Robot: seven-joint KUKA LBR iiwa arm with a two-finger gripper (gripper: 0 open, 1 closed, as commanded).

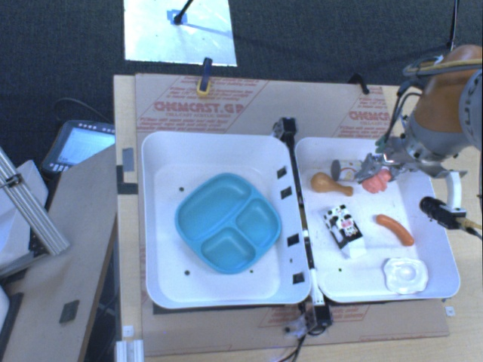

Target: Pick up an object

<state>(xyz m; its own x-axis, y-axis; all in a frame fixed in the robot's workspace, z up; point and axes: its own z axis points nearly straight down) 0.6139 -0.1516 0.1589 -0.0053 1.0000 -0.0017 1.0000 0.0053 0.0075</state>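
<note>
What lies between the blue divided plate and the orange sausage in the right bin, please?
In the camera view, the bins' black divider and then the black-and-white cow carton lie between the blue divided plate and the orange sausage.

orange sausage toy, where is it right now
The orange sausage toy lies in the right bin, near its right side, between the cow-print carton and the bin's right wall.

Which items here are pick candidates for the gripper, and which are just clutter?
Pick candidates, right bin:
pink toy beside the gripper, tan drumstick, cow-print carton, orange sausage, white fried egg.

Lying about:
blue divided plate in the left bin, yellow clamp, tablet.
</note>
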